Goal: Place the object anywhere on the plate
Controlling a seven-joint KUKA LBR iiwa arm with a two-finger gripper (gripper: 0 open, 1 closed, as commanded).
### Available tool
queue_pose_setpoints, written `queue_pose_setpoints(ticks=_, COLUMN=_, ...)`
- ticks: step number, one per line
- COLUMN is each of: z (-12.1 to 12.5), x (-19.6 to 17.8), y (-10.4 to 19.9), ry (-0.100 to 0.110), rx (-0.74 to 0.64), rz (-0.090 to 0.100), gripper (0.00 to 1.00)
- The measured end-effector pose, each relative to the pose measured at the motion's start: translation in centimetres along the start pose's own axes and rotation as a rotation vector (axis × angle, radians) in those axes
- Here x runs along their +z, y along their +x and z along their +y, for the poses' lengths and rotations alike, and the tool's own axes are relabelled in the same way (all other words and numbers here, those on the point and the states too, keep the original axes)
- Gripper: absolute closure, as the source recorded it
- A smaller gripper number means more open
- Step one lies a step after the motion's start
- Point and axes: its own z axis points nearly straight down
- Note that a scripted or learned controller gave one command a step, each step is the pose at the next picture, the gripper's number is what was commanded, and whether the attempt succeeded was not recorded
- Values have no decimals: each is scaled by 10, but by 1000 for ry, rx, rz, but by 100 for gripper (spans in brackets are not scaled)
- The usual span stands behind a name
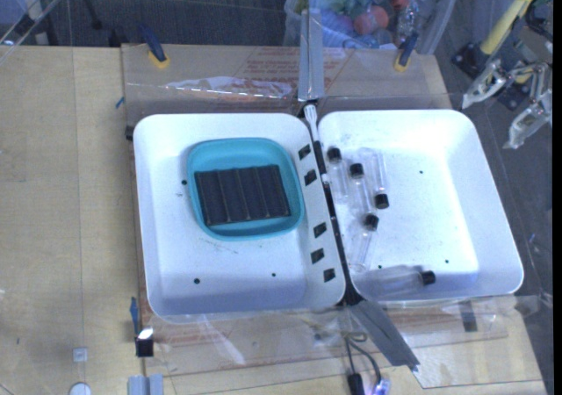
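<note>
Vials (356, 172): right bin (457, 134), down-left of gripper (516, 111)
Plate (200, 156): left bin (158, 226), beyond vials
Gripper opening: cannot tell

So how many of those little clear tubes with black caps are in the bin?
5, all in the right bin: four clustered near the divider, caps at, and one along the front edge. Clear glass may hide others.

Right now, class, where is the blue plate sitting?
In the camera view, the blue plate lies in the left white bin, towards its upper middle, with a dark ribbed slab resting on it. The clear vials are in the right bin.
</note>
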Motion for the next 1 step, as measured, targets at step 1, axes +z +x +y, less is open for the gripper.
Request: queue_pose_setpoints(ticks=1, z=0, x=-88, y=-1, ry=3, rx=-74, rz=-2, gripper=0)
